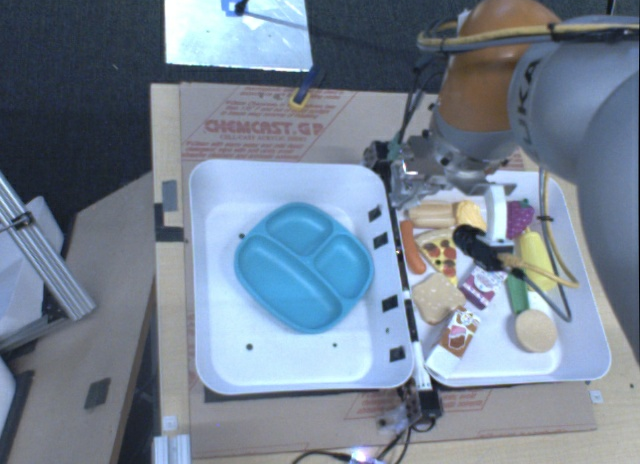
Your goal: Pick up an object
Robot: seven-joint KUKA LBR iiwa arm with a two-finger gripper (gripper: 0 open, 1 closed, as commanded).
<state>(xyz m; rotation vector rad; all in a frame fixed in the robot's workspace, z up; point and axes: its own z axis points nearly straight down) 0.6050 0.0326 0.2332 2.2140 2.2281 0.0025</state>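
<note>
the arm (pixel 560 72) reaches in from the right and hangs over the far left corner of the right bin (pixel 590 352), with the pincer (pixel 412 180) low at the bin's inner wall, just beside the divider between the two bins. whether the pincer is released or clenched cannot be told, since the wrist body hides that part. nothing shows held in it. the left bin (pixel 215 352) bears a blue tray (pixel 303 267) with compartments, lying tilted and well apart from the pincer. the likely targets lie in the right bin, a crowd of play food: a bun (pixel 432 215) just toward the camera and slightly right of the pincer, a sausage (pixel 409 246) below it, a toast slice (pixel 437 297), a corn cob (pixel 537 252), grapes (pixel 520 218), a cucumber (pixel 518 292), a round biscuit (pixel 535 331) and a small carton (pixel 460 332). the relation that counts is this: the nearest pieces lie on the near side of the pincer. the sausage has its long axis running along the divider, near to far, while the bun lies crosswise, left to right. a grasp on the sausage would likely want the pincer closing across that axis, left to right, and the wall close by leaves little room on one side. the pieces are packed touching one another, so a descent may nudge neighbours.
</note>
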